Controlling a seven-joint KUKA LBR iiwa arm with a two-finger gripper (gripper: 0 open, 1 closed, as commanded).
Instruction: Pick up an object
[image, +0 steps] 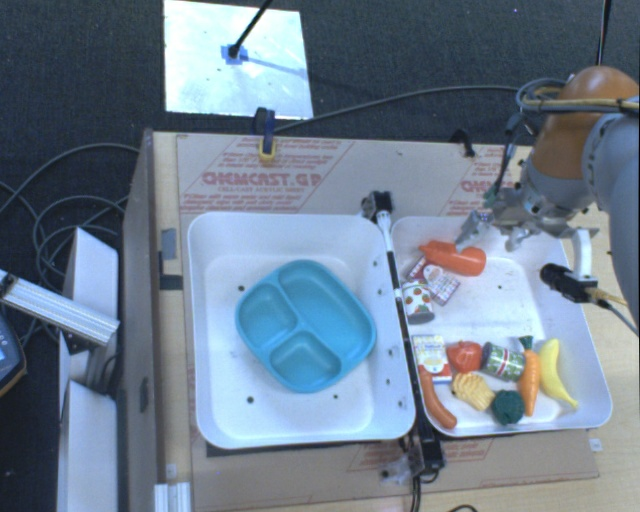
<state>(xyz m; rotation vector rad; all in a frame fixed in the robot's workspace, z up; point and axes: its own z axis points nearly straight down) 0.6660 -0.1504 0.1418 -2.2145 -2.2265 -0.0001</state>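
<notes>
My gripper (493, 235) hangs over the far edge of the right bin (590, 345), its two fingers spread apart with nothing between them. One fingertip (468, 234) is just above and to the right of an orange-red toy vegetable (455, 259) lying at the bin's far left. Several more toys lie along the near side of the bin: a tomato (465, 355), a green can (503, 362), a carrot (530, 376), a banana (556, 372), corn (472, 390), broccoli (507, 407) and a sausage (436, 400).
A blue divided plate (305, 325) sits in the left bin (215, 300). Small cartons (438, 284) and a little can (417, 301) lie near the divider. A black-tipped part (563, 282) juts over the right bin's right side. Cables run behind the bins.
</notes>
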